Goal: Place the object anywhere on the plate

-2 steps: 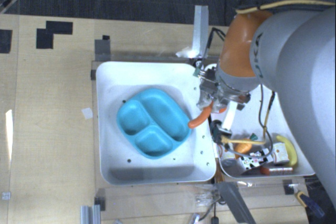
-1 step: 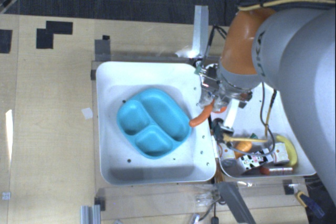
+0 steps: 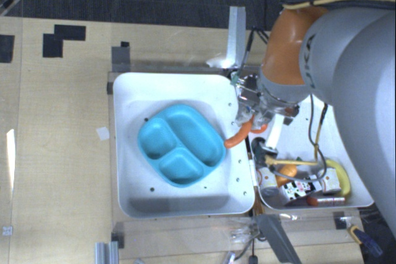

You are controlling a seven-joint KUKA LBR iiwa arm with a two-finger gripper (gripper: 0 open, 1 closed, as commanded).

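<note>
The tool [image 3: 252, 122] hangs just right of centre in the frame, above the seam between the left bin [image 3: 127, 151] and the right bin [image 3: 365, 198]; an orange carrot-like object [image 3: 239, 136] slants down and to the left from under it, its upper end tucked up among the fingers, its lower tip free; the tool appears closed on that upper end, though the grip looks shallow and near one end of the object.

The blue plate [image 3: 179, 144], divided into three compartments, lies in the left bin, left of the object's lower tip and just beside it; the tip sits about level with the plate's right rim, apparently still outside it.

The step in hand looks like the carry over to the plate; to do it well, the arm [image 3: 346, 65] should travel left in the frame until the whole object hangs over a compartment, not the rim; keeping it high enough to pass the rim would avoid a knock that could tear it from so slight a hold; then lower it close and let go gently, since a long object dropped from height may roll or tip out.
</note>
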